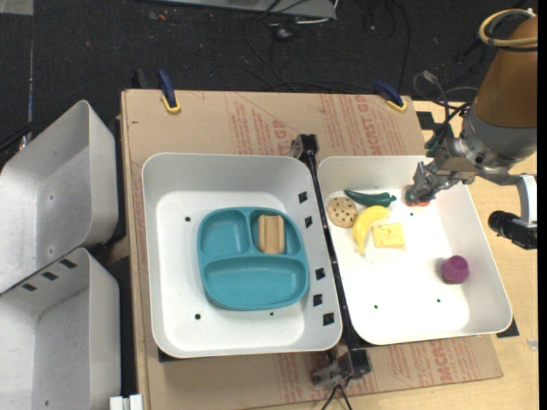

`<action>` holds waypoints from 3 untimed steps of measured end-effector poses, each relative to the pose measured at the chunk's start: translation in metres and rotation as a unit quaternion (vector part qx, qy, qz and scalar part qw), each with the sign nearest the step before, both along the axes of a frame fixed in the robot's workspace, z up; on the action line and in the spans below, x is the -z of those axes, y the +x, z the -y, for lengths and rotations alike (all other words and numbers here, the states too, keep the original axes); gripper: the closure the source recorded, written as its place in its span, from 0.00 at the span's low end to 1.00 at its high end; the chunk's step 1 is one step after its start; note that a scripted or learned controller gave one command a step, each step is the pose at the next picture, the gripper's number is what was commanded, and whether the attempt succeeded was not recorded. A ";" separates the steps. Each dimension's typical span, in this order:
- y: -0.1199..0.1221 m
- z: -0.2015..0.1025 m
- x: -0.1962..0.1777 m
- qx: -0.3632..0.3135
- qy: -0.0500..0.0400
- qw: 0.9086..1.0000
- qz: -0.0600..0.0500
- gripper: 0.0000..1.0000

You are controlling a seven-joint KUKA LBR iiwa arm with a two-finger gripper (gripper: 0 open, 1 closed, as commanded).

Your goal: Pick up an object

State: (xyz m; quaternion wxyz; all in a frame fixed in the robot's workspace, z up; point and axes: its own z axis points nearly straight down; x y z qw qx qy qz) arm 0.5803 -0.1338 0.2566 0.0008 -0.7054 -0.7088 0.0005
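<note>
The banana (369, 225) lies in the right bin (479, 254), just beside a green pepper (372, 197), a cookie (342, 211) and a yellow block (390, 236). It looks light, smooth and curved — probably best pinched across its middle. A purple ball (455, 269) sits well apart from the banana. The gripper (421, 191) hovers near the pepper's tip — how it is set, I cannot tell.
</note>
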 end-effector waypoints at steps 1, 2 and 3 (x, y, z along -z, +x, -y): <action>-0.017 -0.041 0.001 -0.001 0.000 1.000 0.000 1.00; -0.035 -0.093 0.016 0.000 0.000 1.000 -0.001 1.00; -0.046 -0.139 0.028 -0.001 0.000 1.000 0.000 1.00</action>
